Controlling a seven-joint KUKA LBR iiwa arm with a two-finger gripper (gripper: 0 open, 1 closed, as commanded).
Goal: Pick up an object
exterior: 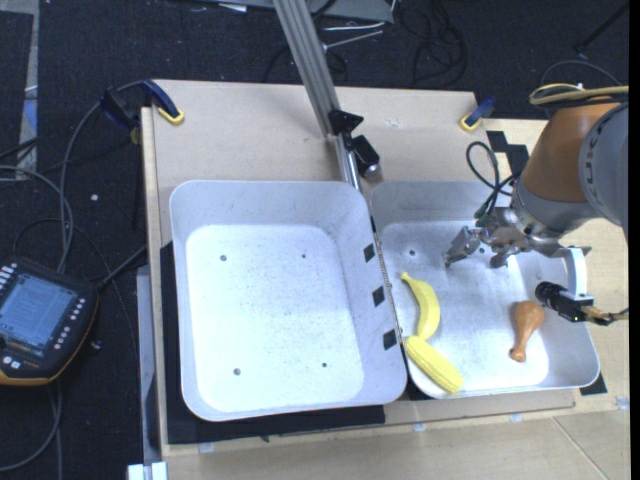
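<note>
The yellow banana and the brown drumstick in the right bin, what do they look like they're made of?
The curved yellow banana looks like moulded plastic or rubber: even colour, smooth skin, no bruises or spots. The small brown drumstick-shaped piece also looks like a plastic toy, uniformly tan with a faint sheen. The picture is too coarse to be sure of either.

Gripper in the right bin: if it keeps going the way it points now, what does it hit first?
The gripper points left and down over the right bin. Straight on, it likely meets bare bin floor first; the banana lies below that line. Depth is unclear from this slant.
</note>
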